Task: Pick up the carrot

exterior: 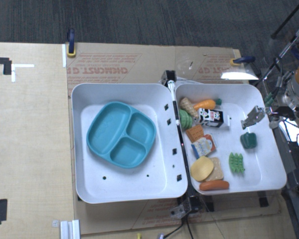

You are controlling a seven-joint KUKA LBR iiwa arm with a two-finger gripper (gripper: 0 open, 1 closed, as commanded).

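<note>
Your carrot, a small orange toy with a green leafy tip, lies near the far wall of the right-hand shallow white bin, well left of the hand. It is crowded: a knobbly tan ginger-like piece sits just beside its blunt end, and a black-and-white carton lies touching or almost touching it on the near side.

The grey metal hand hovers at the right side of that same bin, above a dark green pepper-shaped toy. It carries nothing, and its jaws look spread apart, though the slanted view makes the width hard to judge.

Watch for these risks. If the hand descends where it is now, it will meet the green pepper rather than the carrot. Once over the carrot, a finger could land on the carton or the tan piece and push the carrot against the far wall. Closing along the carrot's length instead of across it would likely make it slip out. An orange-red sausage-shaped toy at the near edge is similar in colour and could be mistaken for the target. The left bin holds only a teal divided plate, so nothing there should interfere.
</note>
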